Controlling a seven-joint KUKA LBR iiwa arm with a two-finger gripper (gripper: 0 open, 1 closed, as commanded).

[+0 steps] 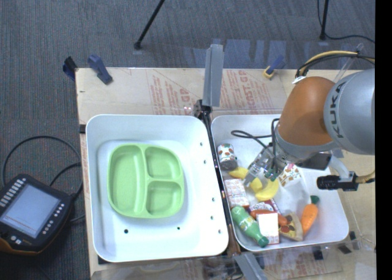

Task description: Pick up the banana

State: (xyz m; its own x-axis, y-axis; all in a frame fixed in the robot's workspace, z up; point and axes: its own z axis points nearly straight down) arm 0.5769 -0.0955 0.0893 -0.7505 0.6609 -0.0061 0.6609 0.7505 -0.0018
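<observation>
Room: dark grey carpet all round, two thin black stand legs slanting down at the far side, a handheld control pendant with a screen lying on the floor at the near left.
Surface: my counter is a pale brown board with red printing, and blue clamps grip its far edge; it carries two shallow white bins side by side.
Left bin: holds a light green plastic plate with three compartments, nothing on it.
Right bin: crowded with toy food, among it a small printed can, a green plastic bottle, a red and white carton, an orange toy carrot.
Banana: the yellow toy banana lies on the floor of the right bin near its middle, touching the carton cluster on its near side; a second yellow piece shows just to the left, and I cannot tell whether it belongs to the same fruit.
Gripper: my two-finger gripper is low in the right bin, right at the far end of the banana; whether it is released or clenched I cannot tell.
Done: I judge the reach to the fruit as made.
Left: a firm grasp and the lift, since the banana sits on the bin floor.
</observation>
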